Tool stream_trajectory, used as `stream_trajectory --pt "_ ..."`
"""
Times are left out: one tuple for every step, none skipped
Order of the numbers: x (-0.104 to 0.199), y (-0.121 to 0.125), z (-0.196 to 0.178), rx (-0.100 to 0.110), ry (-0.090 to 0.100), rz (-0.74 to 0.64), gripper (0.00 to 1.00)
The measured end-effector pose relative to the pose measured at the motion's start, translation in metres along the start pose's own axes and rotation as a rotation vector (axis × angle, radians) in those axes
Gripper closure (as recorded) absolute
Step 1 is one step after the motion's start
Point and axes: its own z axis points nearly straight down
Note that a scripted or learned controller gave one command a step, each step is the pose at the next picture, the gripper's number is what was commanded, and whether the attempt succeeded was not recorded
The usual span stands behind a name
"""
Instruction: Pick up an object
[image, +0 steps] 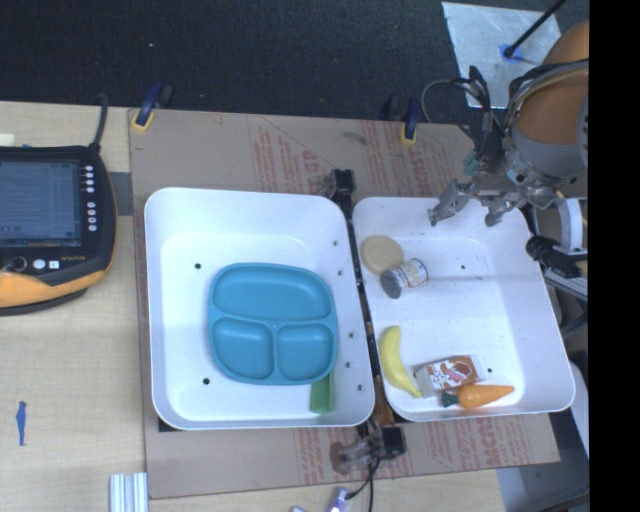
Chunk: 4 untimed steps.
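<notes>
Two fingers of your gripper (473, 207) stand spread, holding nothing, above the far edge of the right bin (520, 300). You're at the approach step, I judge; next, descend onto the small can (404, 277), lying nearer the bin's left wall.

Black-and-orange teach pendant (45, 228) on bench left of bins; cardboard sheet (250, 150) clamped beneath bins.
</notes>
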Motion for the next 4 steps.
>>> stream_trajectory --pt "0.047 -0.012 0.101 -0.004 0.0 0.0 0.0" --pt "0.052 -0.04 0.102 -0.01 -0.003 0.001 0.0" --pt "0.04 -0.075 0.103 -0.01 -0.002 -0.001 0.0" --pt "0.042 -0.095 0.103 -0.011 -0.003 -0.001 0.0"
